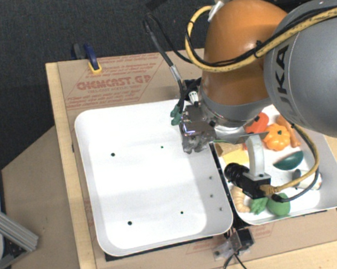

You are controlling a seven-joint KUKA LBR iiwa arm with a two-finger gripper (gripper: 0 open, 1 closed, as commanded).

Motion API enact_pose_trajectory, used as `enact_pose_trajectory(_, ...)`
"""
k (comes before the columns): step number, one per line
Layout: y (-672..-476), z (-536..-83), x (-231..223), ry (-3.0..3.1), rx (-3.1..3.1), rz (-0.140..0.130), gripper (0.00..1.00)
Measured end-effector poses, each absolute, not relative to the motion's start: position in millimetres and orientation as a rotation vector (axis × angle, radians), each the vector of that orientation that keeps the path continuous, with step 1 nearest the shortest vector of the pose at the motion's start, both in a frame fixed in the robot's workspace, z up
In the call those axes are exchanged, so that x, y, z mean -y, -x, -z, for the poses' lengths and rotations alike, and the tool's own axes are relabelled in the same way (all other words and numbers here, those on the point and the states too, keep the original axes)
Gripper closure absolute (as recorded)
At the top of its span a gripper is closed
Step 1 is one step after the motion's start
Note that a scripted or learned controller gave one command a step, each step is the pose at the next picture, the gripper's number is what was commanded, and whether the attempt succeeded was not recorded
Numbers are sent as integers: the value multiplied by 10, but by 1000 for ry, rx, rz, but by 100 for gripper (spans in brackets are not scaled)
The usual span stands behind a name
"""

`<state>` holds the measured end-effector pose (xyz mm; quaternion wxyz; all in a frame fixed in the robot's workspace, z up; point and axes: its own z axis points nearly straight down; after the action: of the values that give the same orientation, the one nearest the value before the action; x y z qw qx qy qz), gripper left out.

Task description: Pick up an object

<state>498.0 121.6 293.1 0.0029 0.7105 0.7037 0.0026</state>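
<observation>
We find the gripper (190,133) hanging over the upper right edge of the left bin (132,184), smooth white plastic with rounded corners. Spread or pressed together, we cannot tell. Over in the right bin (328,197) lie a knobbly orange toy (277,139), a glossy dark-teal leaf shape (289,161) and a soft green lump (279,207). The bulky grey arm (318,64) covers much of that bin. The orange toy sits apart from the gripper, to its right in the view, across the shared rims.

Left-hand bin (145,188): smooth white plastic, soft sheen noted. Beneath it, board (118,76) faced in matt brown printed paper. To its right, orange band (241,30) recorded as glossy, grey arm (323,75) satin
</observation>
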Motion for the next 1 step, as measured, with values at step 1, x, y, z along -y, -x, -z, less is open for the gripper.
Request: enact_pose_trajectory(1,-5342,-4453,-1359,-2211,-2216,-29,100)
